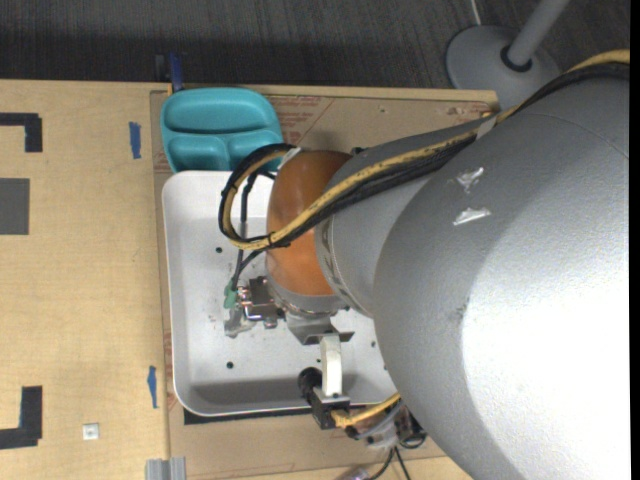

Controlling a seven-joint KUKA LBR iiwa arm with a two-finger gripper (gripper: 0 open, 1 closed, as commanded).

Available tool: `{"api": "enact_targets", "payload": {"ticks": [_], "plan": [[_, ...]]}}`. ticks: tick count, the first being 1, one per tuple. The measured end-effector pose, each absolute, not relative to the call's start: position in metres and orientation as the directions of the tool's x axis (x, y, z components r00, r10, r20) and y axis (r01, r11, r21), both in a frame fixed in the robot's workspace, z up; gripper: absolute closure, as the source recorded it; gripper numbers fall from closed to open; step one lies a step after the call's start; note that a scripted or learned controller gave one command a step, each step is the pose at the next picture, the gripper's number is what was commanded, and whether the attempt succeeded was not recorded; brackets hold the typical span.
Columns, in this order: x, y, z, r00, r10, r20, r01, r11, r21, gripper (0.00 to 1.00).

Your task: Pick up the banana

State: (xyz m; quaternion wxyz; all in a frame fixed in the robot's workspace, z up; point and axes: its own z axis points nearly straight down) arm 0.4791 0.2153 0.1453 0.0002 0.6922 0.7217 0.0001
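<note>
Grey arm [500, 268] over white bin [195, 268]

1. The grey arm [500, 268] fills the right half of the view and hangs over most of the white bin [195, 298] — whatever lies beneath it is hidden.
2. Its orange band [300, 223] and a loop of black and yellow cables [245, 203] stand above the bin's middle.
3. Bare bin floor shows along the left wall and toward the near left corner.
4. A teal tray [220, 128] sits against the bin's far edge.
5. Left of the bin, the cardboard bench [80, 268] lies open — flat, with only tape marks.
</note>
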Motion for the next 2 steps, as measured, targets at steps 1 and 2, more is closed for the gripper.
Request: {"api": "enact_targets", "payload": {"ticks": [1,2], "plan": [[0.48,0.219,0.087,0.356,0.935,0.004,0.935,-0.356,-0.001,0.0],[0.48,0.22,0.097,0.354,0.935,0.005,0.935,-0.354,0.0,1.0]]}}
